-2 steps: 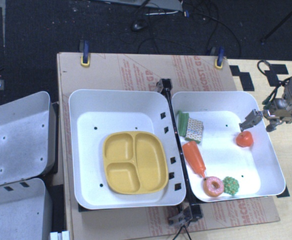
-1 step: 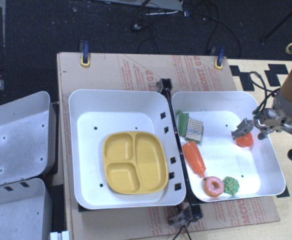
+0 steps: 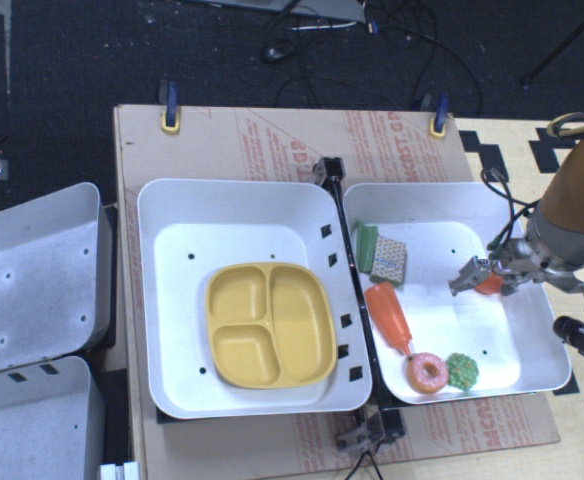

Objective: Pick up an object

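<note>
- A small orange-red object (image 3: 489,285) is sitting right at my pincer (image 3: 479,277), over the right part of the right bin (image 3: 452,196); it is lying against my fingertips, but I cannot tell whether it is truly between them or just behind.
- I am reaching in from the right, my wrist hanging low over the bin's right wall, and I cannot tell how far my pincer is standing apart.
- An orange carrot-shaped toy (image 3: 389,316) is lying along the left side of the same bin, pointing toward the near edge.
- A pink-frosted doughnut (image 3: 427,372) and a green broccoli piece (image 3: 462,370) are resting side by side near the front edge.
- A green block (image 3: 368,249) and a speckled pouch (image 3: 389,260) are leaning together near the bin's left wall.
- A yellow divided plate (image 3: 270,325) is lying in the left bin (image 3: 172,228).
</note>
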{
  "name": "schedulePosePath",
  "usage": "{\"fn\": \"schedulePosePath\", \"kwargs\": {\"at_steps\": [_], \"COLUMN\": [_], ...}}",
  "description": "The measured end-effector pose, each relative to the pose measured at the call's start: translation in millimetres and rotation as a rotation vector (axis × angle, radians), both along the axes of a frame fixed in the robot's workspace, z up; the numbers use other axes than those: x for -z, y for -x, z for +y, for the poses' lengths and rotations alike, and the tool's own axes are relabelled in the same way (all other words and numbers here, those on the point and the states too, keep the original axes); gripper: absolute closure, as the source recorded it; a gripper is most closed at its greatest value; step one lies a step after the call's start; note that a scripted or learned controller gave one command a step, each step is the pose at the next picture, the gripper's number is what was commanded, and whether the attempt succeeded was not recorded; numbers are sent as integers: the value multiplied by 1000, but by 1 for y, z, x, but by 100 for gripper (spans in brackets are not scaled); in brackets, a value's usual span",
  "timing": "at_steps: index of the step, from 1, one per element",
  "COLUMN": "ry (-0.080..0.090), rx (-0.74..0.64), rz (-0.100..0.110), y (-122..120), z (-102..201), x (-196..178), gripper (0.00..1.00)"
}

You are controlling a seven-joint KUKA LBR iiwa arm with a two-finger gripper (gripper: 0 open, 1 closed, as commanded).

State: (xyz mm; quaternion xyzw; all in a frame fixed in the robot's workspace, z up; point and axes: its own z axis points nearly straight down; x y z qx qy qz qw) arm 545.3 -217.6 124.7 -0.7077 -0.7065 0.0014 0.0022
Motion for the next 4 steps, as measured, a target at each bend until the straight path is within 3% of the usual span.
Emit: {"fn": "schedulePosePath", "kwargs": {"at_steps": [1,2,4], "ry": [0,2,5], "rx": [-1,-1,-4], "rz": [-2,-6,-12], "y": [0,-1,6], "z": [1,0,0], "x": [35,22,-97], "gripper": [0,100,100]}}
